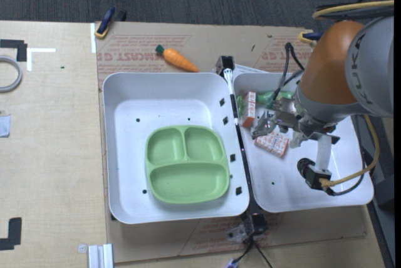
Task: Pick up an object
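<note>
Objects: small packets in right bin (294,188), red-white carton (249,109) upright near left wall, patterned box (272,144) lying flat mid-bin, green item (270,97) behind, mostly hidden
Gripper (266,124): low over right bin, just above patterned box, beside carton; can't tell open or closed, arm blocks it
Arm (341,69): reaches in from right, covers back of right bin
Left bin (125,104): green divided plate (187,164) lying flat, centre-front
Surface (50,148): toy carrot (177,59) behind left bin, outside both bins
</note>
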